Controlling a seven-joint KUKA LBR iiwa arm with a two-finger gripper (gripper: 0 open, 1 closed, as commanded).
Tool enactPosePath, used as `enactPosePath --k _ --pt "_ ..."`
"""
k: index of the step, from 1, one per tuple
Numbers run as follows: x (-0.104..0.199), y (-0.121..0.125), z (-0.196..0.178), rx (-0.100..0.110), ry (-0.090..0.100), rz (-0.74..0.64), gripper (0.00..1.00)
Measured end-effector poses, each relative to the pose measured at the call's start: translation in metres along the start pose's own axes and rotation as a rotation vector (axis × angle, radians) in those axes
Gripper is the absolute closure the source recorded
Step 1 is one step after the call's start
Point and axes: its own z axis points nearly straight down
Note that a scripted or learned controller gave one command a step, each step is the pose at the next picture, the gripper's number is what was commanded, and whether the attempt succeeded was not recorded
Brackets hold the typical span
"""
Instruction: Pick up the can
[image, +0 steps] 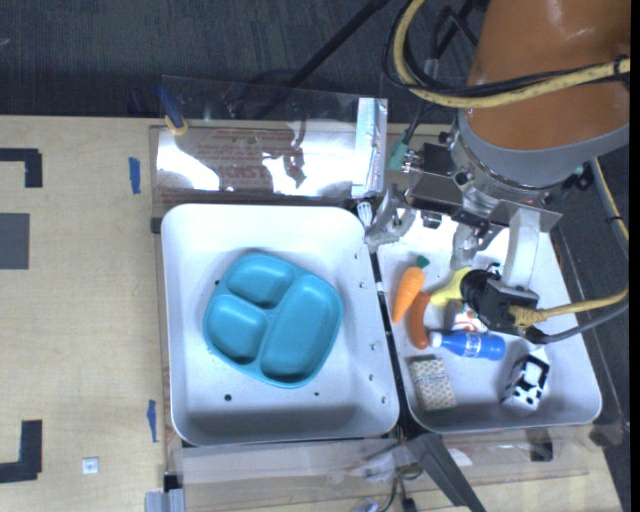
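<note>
**Table (70, 300).** Two white bins stand side by side on it.

**Left bin (190, 400).** Holds a blue divided plate (272, 318), set near the bin's centre.

**Right bin (580, 395).** Holds several items grouped in its left and middle parts:
- a carrot (409, 296), lying near the left wall;
- a banana (450, 288), just beside the carrot;
- a blue bottle (472, 346) on its side, in front of the banana;
- a patterned pad (432, 382), near the front-left corner;
- a black-and-white item (526, 383), near the front, right of the bottle.

**Can (466, 322).** It appears as a small red-and-white item in the right bin, between banana and bottle and touching both. It is partly hidden, so this identification is uncertain.

**Arm (540, 90).** It reaches over the rear of the right bin.

**Gripper (487, 262).** It sits low over the banana, just behind the can. Whether it is released or clenched cannot be told; nothing is seen grasped.
</note>
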Motion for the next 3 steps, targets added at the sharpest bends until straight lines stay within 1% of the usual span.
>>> enactPosePath --k 1,2,3 --pt "0.036 -0.01 0.035 0.004 0.0 -0.332 0.0" --pt "0.095 -0.013 -0.001 -0.001 0.001 -0.029 0.0" --pt "0.113 -0.029 -0.001 0.003 0.0 -0.437 0.0"
